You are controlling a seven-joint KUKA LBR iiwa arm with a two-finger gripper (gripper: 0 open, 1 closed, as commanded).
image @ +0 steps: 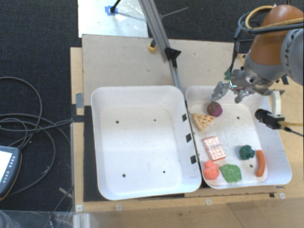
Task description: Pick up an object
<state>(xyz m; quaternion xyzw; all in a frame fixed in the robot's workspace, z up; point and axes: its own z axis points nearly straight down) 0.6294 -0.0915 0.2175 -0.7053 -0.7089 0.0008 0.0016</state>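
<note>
Nothing was lifted yet: pincer (pixel 230 92), spread wide and seemingly empty, hung just above the purple plum (pixel 214 109) in the right bin (pixel 283 167).

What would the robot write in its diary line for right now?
stage: reaching | gripper: above right bin, far end | nearest: purple ball | holding: nothing | left bin: untouched

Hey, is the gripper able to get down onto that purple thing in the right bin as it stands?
Probably yes. The gripper hangs just above the purple thing, which lies apart from the waffle piece with nothing over it.
</note>
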